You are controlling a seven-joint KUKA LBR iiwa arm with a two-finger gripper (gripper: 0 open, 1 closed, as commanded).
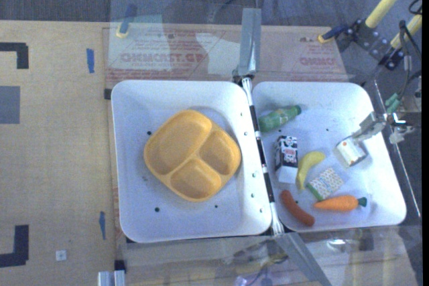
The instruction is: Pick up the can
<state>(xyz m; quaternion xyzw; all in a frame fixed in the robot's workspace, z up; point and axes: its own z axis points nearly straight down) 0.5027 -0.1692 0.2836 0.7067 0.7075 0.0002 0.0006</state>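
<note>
Gripper [373, 124] at the small silvery can's [351, 152] 1 o'clock, aperture unclear; approach step; next, descend and straddle it.

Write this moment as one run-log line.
can: right bin | gripper: at can's upper right | grasp: unconfirmed | left bin: yellow tray

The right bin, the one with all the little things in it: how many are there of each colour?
Green: 1, the bottle
Yellow: 1, the banana
Orange: 1, the carrot
Red-brown: 1, the sausage
Black and white: 1, the small carton
Silvery white: 1, the can
Patterned white: 1, the flat packet
Total: 7
</note>
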